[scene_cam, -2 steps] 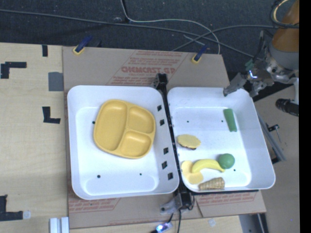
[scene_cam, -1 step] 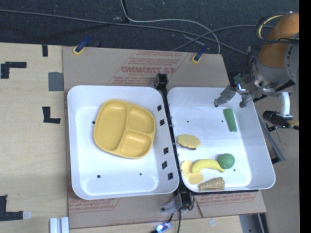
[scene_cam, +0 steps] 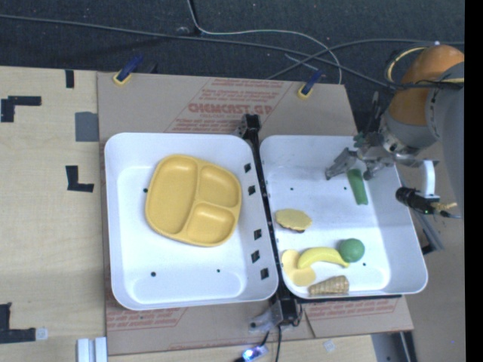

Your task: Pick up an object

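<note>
My gripper (scene_cam: 353, 170) hangs over the far part of the right bin (scene_cam: 400, 232), its two grey fingers spread apart, so it is open. A short green stick (scene_cam: 358, 186) lies slantwise with its upper end between the fingertips; the fingers do not close on it. Nearer the front of this bin lie a flat yellow wafer-like piece (scene_cam: 293, 219), a yellow banana (scene_cam: 323, 257), a green ball (scene_cam: 351, 249), a pale yellow round piece (scene_cam: 295, 271) and a tan ridged cone (scene_cam: 330, 285).
The left bin (scene_cam: 124, 225) holds a yellow divided plate (scene_cam: 194, 200). A black hinge strip (scene_cam: 260, 217) separates the two bins. The grey arm with its orange band (scene_cam: 423, 81) comes in from the right. Cables run across the dark floor behind.
</note>
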`<state>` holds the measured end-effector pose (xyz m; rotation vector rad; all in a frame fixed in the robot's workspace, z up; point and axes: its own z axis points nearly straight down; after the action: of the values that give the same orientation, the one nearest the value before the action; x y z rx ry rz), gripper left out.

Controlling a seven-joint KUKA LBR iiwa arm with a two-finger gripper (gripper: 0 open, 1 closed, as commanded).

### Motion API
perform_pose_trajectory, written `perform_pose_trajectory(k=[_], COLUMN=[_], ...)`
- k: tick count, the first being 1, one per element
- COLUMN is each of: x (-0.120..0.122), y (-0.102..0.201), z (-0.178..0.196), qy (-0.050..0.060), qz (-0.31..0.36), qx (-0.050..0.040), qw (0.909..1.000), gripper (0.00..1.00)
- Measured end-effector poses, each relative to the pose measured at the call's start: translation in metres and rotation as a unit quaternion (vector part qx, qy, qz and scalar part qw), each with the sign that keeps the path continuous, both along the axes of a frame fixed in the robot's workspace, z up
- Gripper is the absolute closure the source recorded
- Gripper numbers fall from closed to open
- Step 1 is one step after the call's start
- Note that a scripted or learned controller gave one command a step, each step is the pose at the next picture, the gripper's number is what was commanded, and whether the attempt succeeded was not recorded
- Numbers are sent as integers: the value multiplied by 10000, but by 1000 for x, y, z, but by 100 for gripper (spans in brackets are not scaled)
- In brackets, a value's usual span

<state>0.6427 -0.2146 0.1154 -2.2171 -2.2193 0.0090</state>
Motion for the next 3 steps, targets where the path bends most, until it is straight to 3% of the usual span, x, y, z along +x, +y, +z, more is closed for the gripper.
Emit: perform_pose_trajectory(k=[1,2,3], x=[1,2,12], y=[0,0,6], z=[-30,-18,35], qy=[-51,-66,-55], qz=[8,15,5], qx=[-24,-32,1], qw=[10000,10000,10000], gripper=[0,100,100])
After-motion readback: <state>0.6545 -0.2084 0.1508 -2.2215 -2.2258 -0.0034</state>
